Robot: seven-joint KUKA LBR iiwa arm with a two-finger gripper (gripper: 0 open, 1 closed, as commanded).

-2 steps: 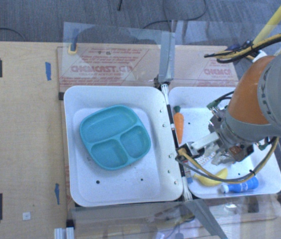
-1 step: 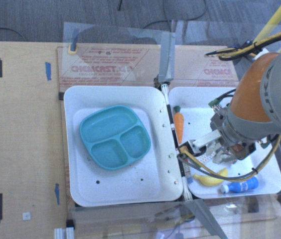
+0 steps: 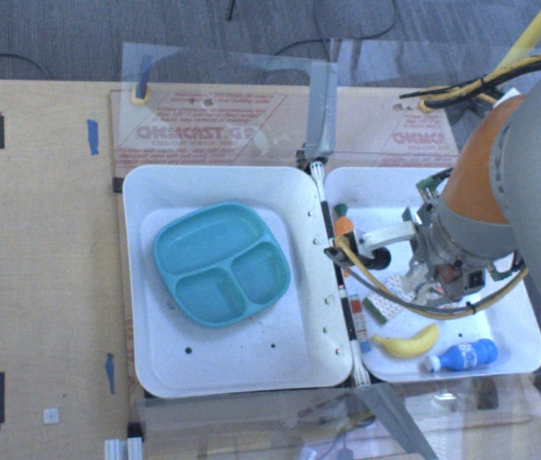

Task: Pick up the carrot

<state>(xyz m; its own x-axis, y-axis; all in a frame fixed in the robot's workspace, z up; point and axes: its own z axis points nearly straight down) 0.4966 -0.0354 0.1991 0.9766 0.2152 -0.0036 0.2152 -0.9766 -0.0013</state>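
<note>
Lower right: blue bottle (image 3: 462, 356) and banana (image 3: 406, 342) lying along right bin (image 3: 529, 353) near edge. Above, gripper (image 3: 422, 274) low inside bin; pincer state impossible to tell. Carrot (image 3: 344, 226) by bin's left wall. Centre left: teal divided plate (image 3: 221, 263) in left bin (image 3: 155, 353).

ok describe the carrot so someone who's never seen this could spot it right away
Find the right-hand shallow white bin, the one the grey and orange arm reaches into. The small orange carrot lies near that bin's upper left corner, close to the divider between the bins. It is orange and stubby, unlike the long yellow banana and blue bottle at the bin's near edge.
</note>
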